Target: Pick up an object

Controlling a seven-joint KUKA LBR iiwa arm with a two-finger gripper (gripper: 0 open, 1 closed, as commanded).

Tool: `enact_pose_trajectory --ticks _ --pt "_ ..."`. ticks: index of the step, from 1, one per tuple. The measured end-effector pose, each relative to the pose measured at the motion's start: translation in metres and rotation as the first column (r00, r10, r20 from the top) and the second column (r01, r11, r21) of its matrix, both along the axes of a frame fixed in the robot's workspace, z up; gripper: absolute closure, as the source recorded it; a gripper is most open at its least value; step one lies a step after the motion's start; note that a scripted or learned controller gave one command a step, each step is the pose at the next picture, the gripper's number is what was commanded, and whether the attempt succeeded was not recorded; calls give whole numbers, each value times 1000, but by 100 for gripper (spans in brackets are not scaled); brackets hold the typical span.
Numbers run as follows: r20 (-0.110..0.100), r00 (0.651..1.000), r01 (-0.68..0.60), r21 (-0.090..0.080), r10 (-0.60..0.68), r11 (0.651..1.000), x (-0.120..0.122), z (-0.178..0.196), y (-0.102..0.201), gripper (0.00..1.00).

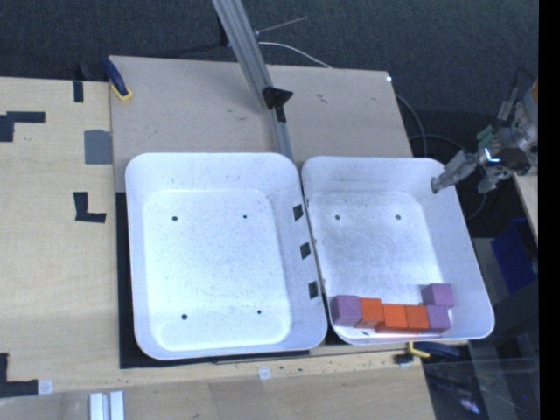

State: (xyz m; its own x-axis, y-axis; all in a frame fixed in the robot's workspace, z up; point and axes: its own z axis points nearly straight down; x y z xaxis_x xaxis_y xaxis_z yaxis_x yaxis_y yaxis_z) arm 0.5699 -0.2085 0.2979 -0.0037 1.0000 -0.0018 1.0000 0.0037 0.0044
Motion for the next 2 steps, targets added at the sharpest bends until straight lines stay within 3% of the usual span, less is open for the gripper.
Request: enact_pose_trajectory --ticks 1,2 --pt "-9 1000 0 3 0 1000 -2 -40 33 0" --pt "-1 1000 1 0 -1 1000 53 -32 7 0"
